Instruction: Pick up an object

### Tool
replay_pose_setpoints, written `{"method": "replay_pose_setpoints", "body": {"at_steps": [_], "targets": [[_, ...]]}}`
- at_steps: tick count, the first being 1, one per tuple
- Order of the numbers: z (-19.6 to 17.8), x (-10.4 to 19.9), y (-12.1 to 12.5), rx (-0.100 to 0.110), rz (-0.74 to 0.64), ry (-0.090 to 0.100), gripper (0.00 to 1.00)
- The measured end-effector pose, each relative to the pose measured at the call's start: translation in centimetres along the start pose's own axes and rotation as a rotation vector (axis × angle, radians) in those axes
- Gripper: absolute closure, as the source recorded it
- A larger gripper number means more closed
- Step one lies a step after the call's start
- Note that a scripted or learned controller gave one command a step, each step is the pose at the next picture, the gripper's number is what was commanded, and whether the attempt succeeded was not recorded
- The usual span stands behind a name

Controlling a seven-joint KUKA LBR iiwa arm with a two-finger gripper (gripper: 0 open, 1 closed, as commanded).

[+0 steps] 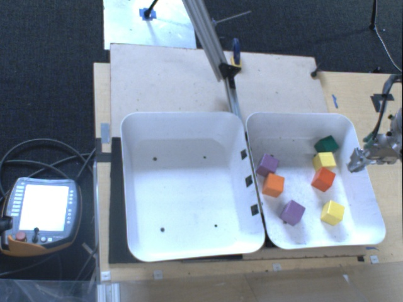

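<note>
At the right edge of the frame the gripper [357, 162] is cut off with most of the arm behind it, and whether its jaws stand apart or together is too small to tell. The green cube [326, 144] partly hides behind the yellow cube [324, 160]. At lower left, the frame's edge clips the teach pendant [39, 216].

Dark carpeted floor [50, 61] surrounds a light wooden table [277, 80]. A silver metal plate [126, 11] lies on the floor beyond the table's far edge. A teach pendant [39, 216] with trailing black cables [38, 153] rests at left.
</note>
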State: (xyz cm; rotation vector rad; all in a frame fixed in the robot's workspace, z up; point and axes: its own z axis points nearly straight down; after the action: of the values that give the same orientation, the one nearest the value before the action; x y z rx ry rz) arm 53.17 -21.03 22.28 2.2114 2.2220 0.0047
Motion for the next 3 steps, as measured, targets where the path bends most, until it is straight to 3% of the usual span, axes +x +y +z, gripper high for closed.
{"method": "replay_pose_setpoints", "body": {"at_steps": [1, 3], "targets": [[-4.9, -0.1, 0.2, -0.001, 0.000, 0.000, 1.00], [-5.3, 11.5, 1.6, 0.004, -0.007, 0.004, 1.00]]}}
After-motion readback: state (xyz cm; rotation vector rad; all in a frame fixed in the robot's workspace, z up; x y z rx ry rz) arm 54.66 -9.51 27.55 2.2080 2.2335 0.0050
